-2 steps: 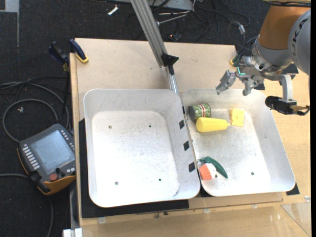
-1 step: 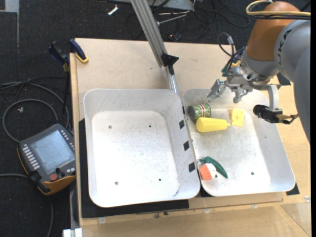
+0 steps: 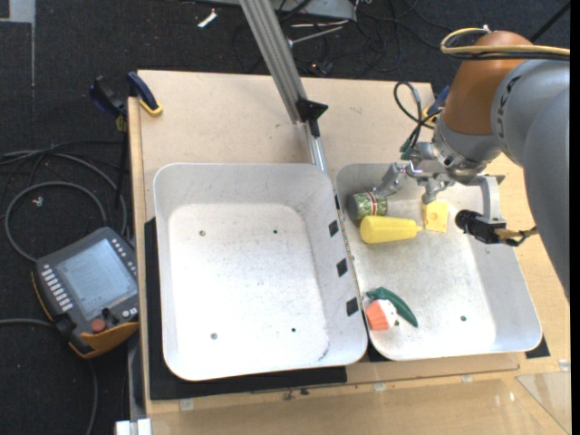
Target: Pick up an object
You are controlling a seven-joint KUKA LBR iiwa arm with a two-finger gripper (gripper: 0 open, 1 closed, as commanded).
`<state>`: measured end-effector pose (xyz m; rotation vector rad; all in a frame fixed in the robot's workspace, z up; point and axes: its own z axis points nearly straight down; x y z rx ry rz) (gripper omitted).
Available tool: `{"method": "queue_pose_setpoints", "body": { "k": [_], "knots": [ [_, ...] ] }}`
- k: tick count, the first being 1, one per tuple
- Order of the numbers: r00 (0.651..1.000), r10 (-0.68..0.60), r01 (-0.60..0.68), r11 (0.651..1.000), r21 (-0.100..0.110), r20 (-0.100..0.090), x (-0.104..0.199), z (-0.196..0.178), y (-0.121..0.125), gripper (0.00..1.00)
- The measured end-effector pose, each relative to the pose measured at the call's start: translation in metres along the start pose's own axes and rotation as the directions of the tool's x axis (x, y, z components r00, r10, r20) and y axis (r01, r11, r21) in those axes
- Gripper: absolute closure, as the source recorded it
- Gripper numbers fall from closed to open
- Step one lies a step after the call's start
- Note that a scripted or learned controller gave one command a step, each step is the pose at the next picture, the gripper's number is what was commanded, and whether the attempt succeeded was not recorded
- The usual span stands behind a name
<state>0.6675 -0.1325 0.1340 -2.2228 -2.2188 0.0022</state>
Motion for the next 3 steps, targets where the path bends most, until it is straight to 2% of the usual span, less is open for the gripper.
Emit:
{"method": "queue_pose_setpoints", "body": {
  "k": [1,2,3],
  "knots": [
    [1.0,-0.003,0.003,1.0,-0.028,0.003,0.0,0.011,0.008,0.0],
    [1.0,-0.004,0.004,1.0,-0.029,0.002,0.001,0.002,0.008,1.0],
    [1.0,-0.004,0.004,1.0,-0.008,0.001,0.004,-0.042,0.006,1.0]
  ]
}}
